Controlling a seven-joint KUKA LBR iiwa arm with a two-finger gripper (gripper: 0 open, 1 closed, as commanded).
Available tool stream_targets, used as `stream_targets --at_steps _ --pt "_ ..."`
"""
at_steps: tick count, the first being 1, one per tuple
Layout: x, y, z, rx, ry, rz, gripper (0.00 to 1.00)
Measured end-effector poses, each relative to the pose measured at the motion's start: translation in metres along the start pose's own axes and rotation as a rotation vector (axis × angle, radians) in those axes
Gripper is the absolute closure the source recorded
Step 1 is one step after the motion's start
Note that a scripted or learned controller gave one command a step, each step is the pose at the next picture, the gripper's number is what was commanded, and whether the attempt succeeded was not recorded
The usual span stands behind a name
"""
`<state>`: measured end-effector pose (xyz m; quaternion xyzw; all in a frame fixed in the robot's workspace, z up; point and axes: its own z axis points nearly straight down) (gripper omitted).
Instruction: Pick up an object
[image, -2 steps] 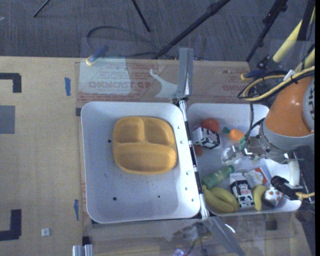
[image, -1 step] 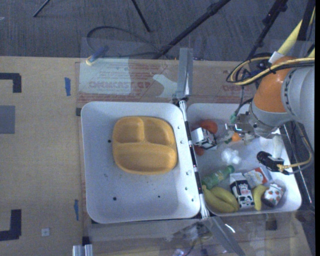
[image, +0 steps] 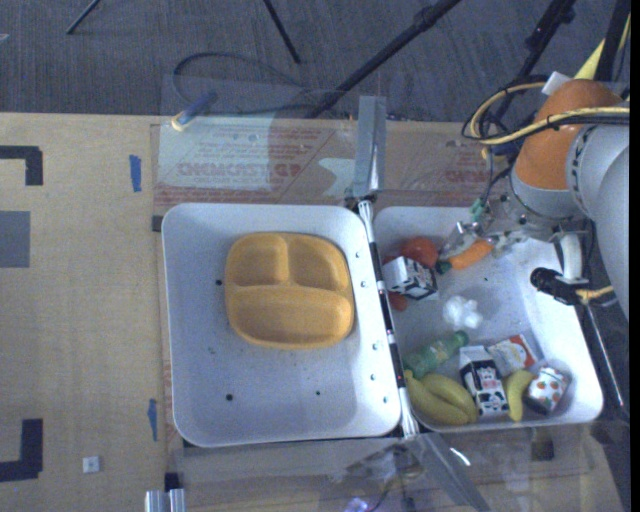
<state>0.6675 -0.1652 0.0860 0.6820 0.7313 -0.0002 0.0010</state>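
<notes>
Tabletop: tan board surface carrying two shallow white bins side by side, dark floor and cables beyond its far edge.
Left bin: holds one yellow divided tray, wide and rigid; probably too broad for a two-finger pinch except at its rim.
Right bin: crowded with small items.
Arm: reaches in from the right, orange band above the wrist, over the bin's far corner.
Gripper: low over the far end of the right bin, beside the orange carrot-like piece; how far it is open cannot be told, nor whether it has hold of anything.
Bananas: near edge; curved, likely smooth toy plastic that may slip.
Green bottle: lying down, round, apt to roll.
Carrot-like piece: likely target; light, stiff, tapered, best taken across its thicker middle.
</notes>
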Motion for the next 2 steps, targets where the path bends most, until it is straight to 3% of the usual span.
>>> stream_targets --at_steps 1,2 --pt "0.002 -0.001 -0.009 0.005 -0.001 -0.002 1.00" --pt "0.033 -0.006 -0.117 -0.002 0.000 0.023 1.00"
